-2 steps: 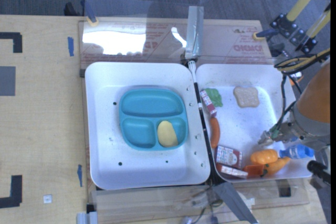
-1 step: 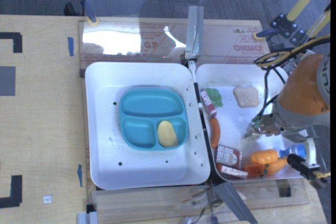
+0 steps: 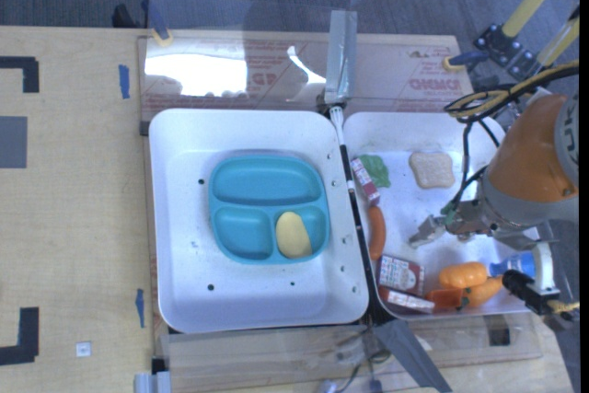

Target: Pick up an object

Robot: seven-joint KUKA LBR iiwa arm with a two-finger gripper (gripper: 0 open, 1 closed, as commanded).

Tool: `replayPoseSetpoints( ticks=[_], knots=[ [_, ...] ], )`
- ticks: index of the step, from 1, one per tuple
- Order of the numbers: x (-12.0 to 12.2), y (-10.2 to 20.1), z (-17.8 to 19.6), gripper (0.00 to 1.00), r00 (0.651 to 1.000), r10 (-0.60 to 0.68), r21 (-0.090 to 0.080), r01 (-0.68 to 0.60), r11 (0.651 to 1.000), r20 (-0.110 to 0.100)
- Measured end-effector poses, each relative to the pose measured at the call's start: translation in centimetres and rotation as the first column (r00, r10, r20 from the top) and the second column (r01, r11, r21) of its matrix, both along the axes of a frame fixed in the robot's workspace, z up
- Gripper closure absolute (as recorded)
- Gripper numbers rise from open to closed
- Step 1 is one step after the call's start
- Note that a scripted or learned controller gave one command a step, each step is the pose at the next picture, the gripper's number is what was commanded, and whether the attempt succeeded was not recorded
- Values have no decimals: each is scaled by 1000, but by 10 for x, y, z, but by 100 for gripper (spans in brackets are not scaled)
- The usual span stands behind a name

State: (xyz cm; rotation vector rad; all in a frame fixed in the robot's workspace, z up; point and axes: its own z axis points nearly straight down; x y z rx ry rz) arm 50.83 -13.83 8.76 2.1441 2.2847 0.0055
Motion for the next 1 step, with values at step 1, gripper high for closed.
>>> replayPoseSetpoints(
  ticks=[1],
  knots=[
    [45, 25, 0, 0, 998, 65, 1, -65, 998, -1]
  ],
)
